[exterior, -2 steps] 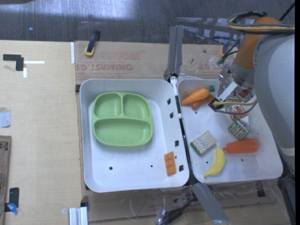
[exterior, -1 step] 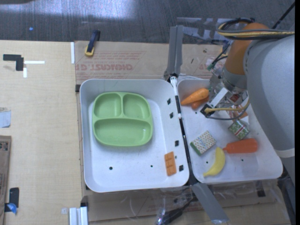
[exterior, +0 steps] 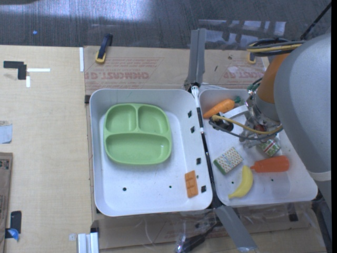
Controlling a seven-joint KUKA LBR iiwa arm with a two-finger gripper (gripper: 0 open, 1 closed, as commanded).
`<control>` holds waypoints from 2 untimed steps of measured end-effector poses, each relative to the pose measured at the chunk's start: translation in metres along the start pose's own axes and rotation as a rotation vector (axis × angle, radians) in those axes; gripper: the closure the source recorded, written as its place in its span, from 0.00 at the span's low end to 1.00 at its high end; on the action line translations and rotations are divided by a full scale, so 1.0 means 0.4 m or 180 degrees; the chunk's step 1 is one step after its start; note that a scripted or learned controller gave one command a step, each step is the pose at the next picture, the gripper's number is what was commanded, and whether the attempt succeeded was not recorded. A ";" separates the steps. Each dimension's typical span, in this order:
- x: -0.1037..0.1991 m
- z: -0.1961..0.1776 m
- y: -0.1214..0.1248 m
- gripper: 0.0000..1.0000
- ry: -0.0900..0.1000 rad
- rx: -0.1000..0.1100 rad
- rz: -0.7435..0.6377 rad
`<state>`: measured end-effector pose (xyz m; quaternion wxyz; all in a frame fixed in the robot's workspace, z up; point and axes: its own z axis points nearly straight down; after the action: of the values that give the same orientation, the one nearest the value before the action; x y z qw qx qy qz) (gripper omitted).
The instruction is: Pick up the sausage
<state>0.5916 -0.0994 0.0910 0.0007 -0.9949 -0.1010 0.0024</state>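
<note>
The sausage (exterior: 271,164), a reddish-orange cylinder, lies flat in the right bin (exterior: 295,191) near its right side. My gripper (exterior: 254,132) hangs over the middle of that bin, up and to the left of the sausage and apart from it. The grey arm (exterior: 308,104) with its orange band covers the bin's upper right part. Nothing shows held in the gripper.
The right bin also holds a carrot (exterior: 218,108) at the top left, a speckled sponge-like block (exterior: 228,159), a banana (exterior: 241,183) and a small patterned item (exterior: 270,147) just above the sausage. The left bin (exterior: 105,194) holds a green divided plate (exterior: 138,133) and an orange block (exterior: 190,184).
</note>
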 end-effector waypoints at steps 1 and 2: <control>0.120 -0.039 0.112 0.00 0.0004 -0.0006 -0.0078; 0.121 -0.062 0.109 1.00 -0.0005 -0.0005 -0.0096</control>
<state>0.6478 -0.1325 0.1155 -0.0001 -0.9932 -0.1160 0.0031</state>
